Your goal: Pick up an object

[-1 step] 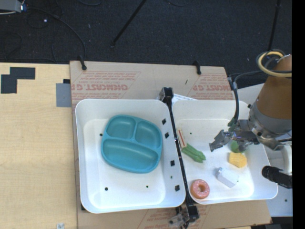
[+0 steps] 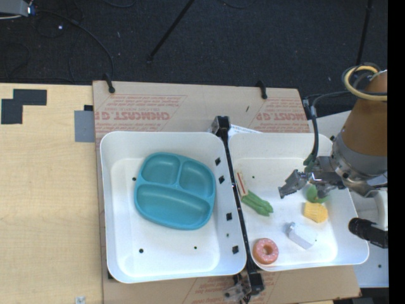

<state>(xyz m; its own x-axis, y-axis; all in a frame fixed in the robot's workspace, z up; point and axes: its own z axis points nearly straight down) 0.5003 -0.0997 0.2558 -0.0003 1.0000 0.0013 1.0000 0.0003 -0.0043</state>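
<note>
Gripper (image 2: 296, 185): over the right bin, near its middle; dark fingers spread a little apart with nothing between them.
Arm (image 2: 367, 128): grey with an orange band, reaching in from the right edge, wrist low above the right bin's far right side.
Right bin (image 2: 272, 145): white, shallow, holding several small objects.
Green vegetable toy (image 2: 257, 202): lying left of the gripper, close to the divider between the bins.
Yellow block (image 2: 316, 212): just below the wrist, with a small green piece (image 2: 311, 193) touching its upper edge.
Grey-white piece (image 2: 299, 235): near the front wall, below the yellow block.
Pink donut (image 2: 266, 251): in the front left corner.
Left bin (image 2: 120, 170): white, holding a teal divided plate (image 2: 175, 190) with three compartments.
</note>
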